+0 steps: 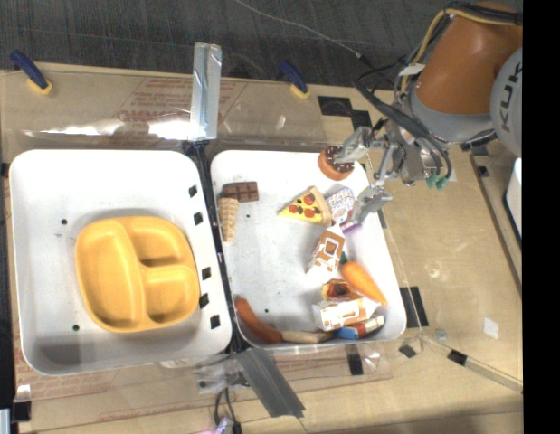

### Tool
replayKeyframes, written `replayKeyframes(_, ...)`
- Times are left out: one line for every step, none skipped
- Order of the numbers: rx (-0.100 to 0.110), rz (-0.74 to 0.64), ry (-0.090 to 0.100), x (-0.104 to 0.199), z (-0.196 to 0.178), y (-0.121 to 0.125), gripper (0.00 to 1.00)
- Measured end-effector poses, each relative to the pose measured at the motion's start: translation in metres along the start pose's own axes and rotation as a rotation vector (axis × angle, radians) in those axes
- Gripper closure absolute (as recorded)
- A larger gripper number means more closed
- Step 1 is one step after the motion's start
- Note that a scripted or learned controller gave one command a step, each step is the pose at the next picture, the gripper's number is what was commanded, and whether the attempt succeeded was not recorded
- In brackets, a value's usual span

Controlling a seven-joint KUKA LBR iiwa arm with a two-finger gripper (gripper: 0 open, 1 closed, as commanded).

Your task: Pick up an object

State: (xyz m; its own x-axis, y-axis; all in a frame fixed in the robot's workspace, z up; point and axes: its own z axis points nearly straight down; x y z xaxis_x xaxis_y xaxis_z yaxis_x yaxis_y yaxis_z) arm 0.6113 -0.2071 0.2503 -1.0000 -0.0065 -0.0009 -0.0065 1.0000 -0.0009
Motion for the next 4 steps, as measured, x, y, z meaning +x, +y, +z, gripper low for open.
replayKeyframes(-0.002, 0.064, 0.007, 0.065, 0.078, -0.002, 0.00)
replayKeyframes(0.003, 0.055, -0.028, 0.097, 0.151, 0.021, 0.00)
replayKeyframes(-0.001, 0.127, -0.004, 0.000, 0.151, 0.037, 0.00)
replayKeyframes(-0.001, 0.243, -0.004, 0.076, 0.157, 0.016, 0.00)
